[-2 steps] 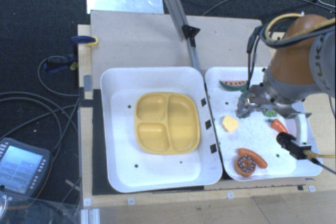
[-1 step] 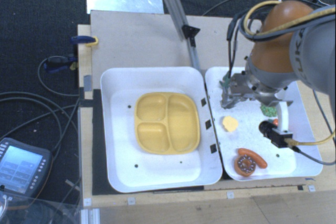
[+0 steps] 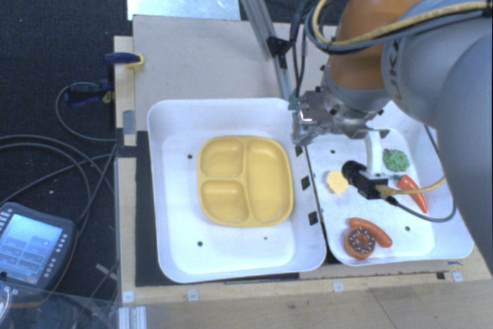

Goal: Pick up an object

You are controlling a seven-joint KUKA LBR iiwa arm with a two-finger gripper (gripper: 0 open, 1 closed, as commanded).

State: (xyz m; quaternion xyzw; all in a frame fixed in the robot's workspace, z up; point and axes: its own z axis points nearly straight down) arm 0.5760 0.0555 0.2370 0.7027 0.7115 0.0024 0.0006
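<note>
Right of the yellow divided plate (image 3: pixel 246 181), just off its far right corner: gripper (image 3: pixel 303 129), low over the strip where the left bin (image 3: pixel 166 166) meets the right bin (image 3: pixel 431 243). Spread or pressed together: not discernible, tip hidden under the wrist at this angle. Reaches in on the grey arm (image 3: pixel 431 65) from well right of the plate.

Flat in the left bin, roughly centred, compartments facing up: the plate itself.

Candidate objects, all right of the plate in the right bin:
- yellow wedge (image 3: pixel 337 182), nearest the plate, just past the bin wall, level with the plate's middle.
- green piece (image 3: pixel 396 159), further right, apart from the wedge.
- orange carrot (image 3: pixel 412 191), just beside the green piece, on its near side.
- sausage (image 3: pixel 370 231), right of the plate's near corner.
- chocolate donut (image 3: pixel 360 243), touching the sausage on its near side.

All lying loose on the bin floor, apart from the gripper.
</note>
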